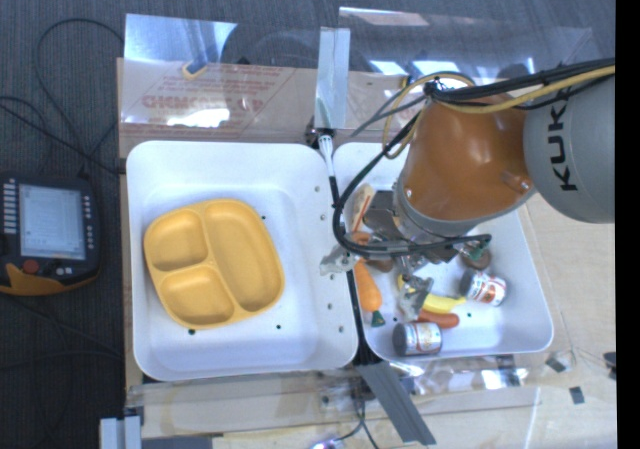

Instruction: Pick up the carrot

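Note:
The carrot [369, 290], orange with a small green tip, lies lengthwise along the left wall of the right bin [535, 322], free on the bin floor. My gripper [412, 280] hangs below the orange wrist band over the middle of the right bin, a little right of the carrot. Dark finger parts reach down among the clutter there, and I see nothing held.
A yellow three-compartment plate [212, 262] sits in the left bin [300, 177]. Close to the gripper in the right bin lie a small can [417, 338], a red-labelled can [485, 288], a yellow and red toy piece [438, 308] and a brown item [477, 257]. Black cables loop around the wrist.

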`<state>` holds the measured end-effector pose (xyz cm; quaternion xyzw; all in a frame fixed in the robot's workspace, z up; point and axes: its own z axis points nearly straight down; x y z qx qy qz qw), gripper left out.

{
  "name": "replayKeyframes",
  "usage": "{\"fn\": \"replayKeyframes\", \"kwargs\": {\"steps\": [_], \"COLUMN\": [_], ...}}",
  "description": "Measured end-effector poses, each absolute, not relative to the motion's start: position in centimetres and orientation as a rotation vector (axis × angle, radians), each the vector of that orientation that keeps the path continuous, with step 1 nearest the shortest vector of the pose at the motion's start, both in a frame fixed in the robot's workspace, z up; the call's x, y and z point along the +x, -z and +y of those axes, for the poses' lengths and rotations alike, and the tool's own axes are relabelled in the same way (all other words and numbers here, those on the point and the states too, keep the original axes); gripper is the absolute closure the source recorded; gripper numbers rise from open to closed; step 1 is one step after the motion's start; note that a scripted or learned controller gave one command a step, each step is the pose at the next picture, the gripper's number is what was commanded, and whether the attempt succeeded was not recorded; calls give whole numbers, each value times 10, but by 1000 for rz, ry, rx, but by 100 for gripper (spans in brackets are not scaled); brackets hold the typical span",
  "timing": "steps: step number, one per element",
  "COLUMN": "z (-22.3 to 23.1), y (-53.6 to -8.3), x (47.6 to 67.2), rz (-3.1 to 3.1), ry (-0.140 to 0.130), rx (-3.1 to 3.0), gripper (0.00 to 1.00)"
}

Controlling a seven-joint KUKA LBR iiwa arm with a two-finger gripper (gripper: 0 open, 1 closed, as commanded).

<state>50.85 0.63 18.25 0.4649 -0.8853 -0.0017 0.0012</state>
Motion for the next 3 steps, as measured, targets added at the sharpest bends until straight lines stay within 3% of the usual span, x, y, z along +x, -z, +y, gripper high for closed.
{"fn": "replayKeyframes", "kwargs": {"steps": [1,2,3], "z": [-9,-63,-40], "y": [-183,-183,-233], "x": [558,669,537], "rz": [-2895,-2943,-2929], "ry": [4,2,1], "rx": [1223,1107,1144], "gripper": [0,0,0]}}
